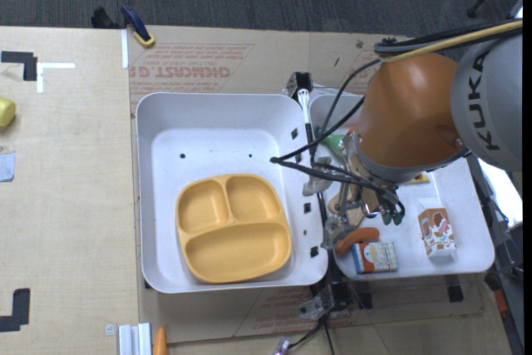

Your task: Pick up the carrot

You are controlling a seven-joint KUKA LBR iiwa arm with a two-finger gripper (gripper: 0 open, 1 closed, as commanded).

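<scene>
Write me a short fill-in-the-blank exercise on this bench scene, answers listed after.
1. The yellow divided plate lies in the ____ bin.
2. The plate has ____ compartments.
3. The carrot lies in the right bin, next to a small ____ carton.
4. The band above the arm's wrist is ____.

Answers: left; three; blue; orange

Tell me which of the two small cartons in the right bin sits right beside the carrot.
The blue-and-white carton, lying by the bin's near edge; the carrot rests against it. The brown-and-white carton stands apart, further right.
</scene>
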